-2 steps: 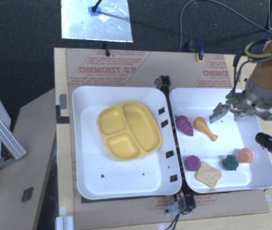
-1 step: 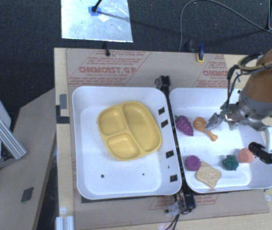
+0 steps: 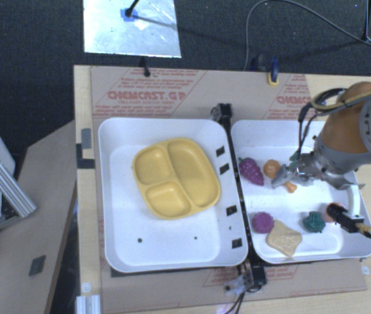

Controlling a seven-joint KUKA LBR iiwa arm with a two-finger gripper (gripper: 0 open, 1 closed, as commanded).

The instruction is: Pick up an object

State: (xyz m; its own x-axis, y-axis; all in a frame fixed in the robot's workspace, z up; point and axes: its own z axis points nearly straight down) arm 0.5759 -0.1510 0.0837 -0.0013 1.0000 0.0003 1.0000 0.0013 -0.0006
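Currently the jaws point(image 3: 288, 177) sit low in the right bin point(image 3: 283, 131), at centre-right of the frame, pointing toward frame left. Their state: I cannot tell whether they are released or clenched; the tips blur into what lies under them.

Nearest candidate is the small orange piece point(image 3: 271, 169), just to the left of and slightly above the jaw tips, close to touching or touching. A second orange scrap point(image 3: 291, 188) shows just below the tips. Neither is visibly between the jaws, so no grasp recorded.

The purple grape cluster point(image 3: 250, 171) lies further left, beside the orange piece, its long axis running upper left to lower right. The magenta lump point(image 3: 262, 222), tan slice point(image 3: 283, 239) and green piece point(image 3: 314, 222) lie along the lower part of the same bin, well below the jaws.

The yellow divided plate point(image 3: 175, 177) sits in the left bin point(image 3: 116, 241), across the divider.

Judgement: the move turns on a short shift toward frame left to centre over the orange piece.
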